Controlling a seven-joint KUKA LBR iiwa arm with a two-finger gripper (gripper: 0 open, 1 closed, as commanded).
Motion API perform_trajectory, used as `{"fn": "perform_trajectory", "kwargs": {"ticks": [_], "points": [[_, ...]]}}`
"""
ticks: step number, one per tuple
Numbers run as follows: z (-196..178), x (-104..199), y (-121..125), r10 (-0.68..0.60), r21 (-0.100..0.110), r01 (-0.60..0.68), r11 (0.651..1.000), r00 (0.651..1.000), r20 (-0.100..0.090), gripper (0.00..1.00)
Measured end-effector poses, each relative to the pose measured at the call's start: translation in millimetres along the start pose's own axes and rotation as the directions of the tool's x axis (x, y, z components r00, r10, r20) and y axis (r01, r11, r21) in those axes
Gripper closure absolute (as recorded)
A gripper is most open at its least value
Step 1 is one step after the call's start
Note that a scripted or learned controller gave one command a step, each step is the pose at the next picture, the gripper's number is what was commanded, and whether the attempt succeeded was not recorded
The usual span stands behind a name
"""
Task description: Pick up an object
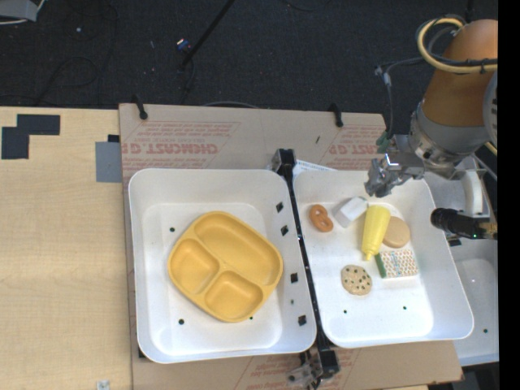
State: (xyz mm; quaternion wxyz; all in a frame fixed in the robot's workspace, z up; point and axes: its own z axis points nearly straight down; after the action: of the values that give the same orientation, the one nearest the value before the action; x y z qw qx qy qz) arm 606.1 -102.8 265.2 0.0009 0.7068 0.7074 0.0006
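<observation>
1. Camera view, the bins: two shallow white bins sit side by side on a cardboard sheet. The left bin (154,218) holds a yellow divided tray (225,265) with three compartments, lying at a slant near its middle. The right bin (439,299) holds the small items.

2. Camera view, writing: the cardboard sheet (244,136) carries red printed lettering along its far edge, seen upside down and mirrored from this angle. One word reads roughly "CHEMCO" followed by more letters I cannot make out. A second patch of the same print sits further right, partly hidden. More red print shows at the near edge, too small to read.

3. Camera view, things in the right bin: an orange-brown pretzel-like piece (322,218) lies near the divider. A white block (352,210) is just beside it. A yellow bottle (374,229) lies lengthwise, its cap end pointing toward the near side. A tan round piece (396,233) touches the bottle's right side. A white patterned sponge-like block with a green edge (398,263) sits just below. A chocolate-chip cookie (356,279) lies nearest the camera.

4. Camera view, the arm: the gripper (380,184) hangs over the far edge of the right bin, just above the white block and the bottle's far end. Whether its grasp is wide or narrow, I cannot tell; nothing is seen in it.
</observation>
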Motion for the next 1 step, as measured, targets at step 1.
{"fn": "perform_trajectory", "kwargs": {"ticks": [1], "points": [[18.7,45.0,-22.9,-0.003,0.008,0.003,1.000,1.000,-0.003,1.00]]}}
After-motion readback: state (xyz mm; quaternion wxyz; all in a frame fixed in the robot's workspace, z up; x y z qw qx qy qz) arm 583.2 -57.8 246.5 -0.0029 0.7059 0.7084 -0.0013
